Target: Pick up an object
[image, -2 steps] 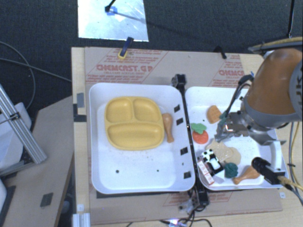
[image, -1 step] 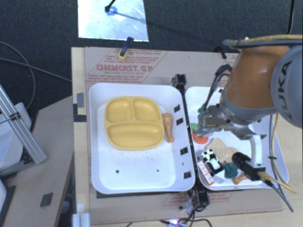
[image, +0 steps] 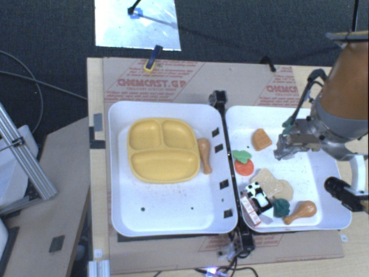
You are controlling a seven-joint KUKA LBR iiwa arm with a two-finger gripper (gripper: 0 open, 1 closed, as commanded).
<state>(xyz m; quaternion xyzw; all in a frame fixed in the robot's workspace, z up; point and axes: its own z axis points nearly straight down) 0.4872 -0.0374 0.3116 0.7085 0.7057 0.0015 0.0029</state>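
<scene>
1. Dark carpet surrounds a cardboard-topped bench (image: 173, 79) on which two shallow white plastic bins sit side by side, the left bin (image: 167, 212) and the right bin (image: 323, 218).
2. A yellow three-compartment plastic tray (image: 161, 150) lies in the left bin, and a tan toy drumstick (image: 204, 153) rests against its right edge.
3. Small toy foods are scattered in the right bin: an orange wedge-shaped block (image: 261, 138) near the top, a red round piece with a green leaf (image: 244, 164) by the bin's left wall, a pale beige flat piece (image: 273, 184), a black-and-white block (image: 257, 196), a teal lump (image: 281, 206) and a second, orange-brown drumstick (image: 302, 210) near the lower edge.
4. The gripper (image: 284, 148) is seen low over the right bin, just right of the orange wedge; nothing is visible between its fingers, and whether they are spread or closed cannot be told.
5. The orange wedge is judged the nearest candidate. It looks light, rigid and smooth, likely hard plastic, so slipping is a risk.
6. A hold across its two flatter opposing faces would be advised; its sloping faces could squeeze it out of the grip.
7. The wedge stands apart from the other pieces, so a clean approach from above appears possible.
</scene>
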